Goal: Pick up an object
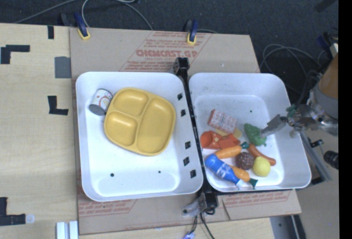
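Observation:
The right bin (242,86) holds a cluster of toy foods: a red and white packet (221,120), an orange-red pepper (211,139), a carrot (228,151), a green vegetable (253,134), a dark purple ball (245,161), a yellow lemon (262,167) and a blue bottle (222,168). My gripper (270,124) reaches in over the right rim of this bin, tilted down to the left. Its tip sits just beside the green vegetable. I see nothing held in it.
The left bin (132,177) holds a yellow divided plate (139,120) and a small can (100,102) lying at its upper left. A black divider (190,122) runs between the bins. Cables (286,53) lie on the dark floor to the right.

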Available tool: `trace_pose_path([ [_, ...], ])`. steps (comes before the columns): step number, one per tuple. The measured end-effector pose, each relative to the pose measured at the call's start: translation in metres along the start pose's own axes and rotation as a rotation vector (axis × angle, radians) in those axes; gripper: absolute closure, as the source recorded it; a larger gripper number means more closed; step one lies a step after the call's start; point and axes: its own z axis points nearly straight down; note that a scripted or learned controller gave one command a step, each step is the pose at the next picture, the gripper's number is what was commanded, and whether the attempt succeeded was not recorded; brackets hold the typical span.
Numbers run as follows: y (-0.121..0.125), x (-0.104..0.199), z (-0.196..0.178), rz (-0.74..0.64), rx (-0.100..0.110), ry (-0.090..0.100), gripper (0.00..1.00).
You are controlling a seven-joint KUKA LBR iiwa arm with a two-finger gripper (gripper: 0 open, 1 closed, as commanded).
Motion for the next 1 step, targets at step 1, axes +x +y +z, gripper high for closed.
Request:
trace_pose_path([
  [1, 0.0542, 0.0489, 0.1222, -0.002, -0.009, -0.001, 0.0],
])
